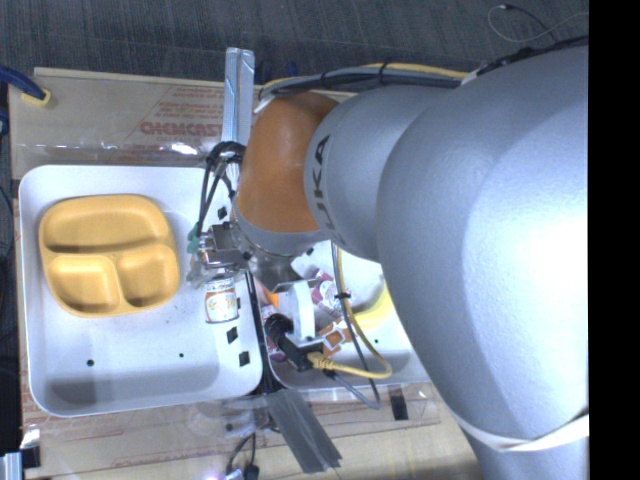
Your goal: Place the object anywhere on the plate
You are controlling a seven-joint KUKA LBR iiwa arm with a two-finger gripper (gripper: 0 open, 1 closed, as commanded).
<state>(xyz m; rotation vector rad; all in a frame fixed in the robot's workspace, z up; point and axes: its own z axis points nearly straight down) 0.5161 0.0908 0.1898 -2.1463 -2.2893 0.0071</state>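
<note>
Two white bins sit side by side on the surface, and I take them from the left. The left bin (60,388) carries a yellow plate (108,251) with three compartments, lying flat toward its far left and well apart from anything else; that looks like the drop-off. Nearer the bin's right wall stands a small bottle (221,302) with a white and orange label, seemingly upright, just under the arm's wrist hardware. I judge this the object to be moved, since nothing else loose lies beside the plate. The pincer (212,246) seems to hang right above the bottle, touching or nearly so, but cables and brackets crowd it and I cannot tell whether it is spread or closed, nor whether it has hold of anything. Further right, the orange band (280,168) and the bulky grey arm (480,228) cover most of the right bin (400,343).
</note>
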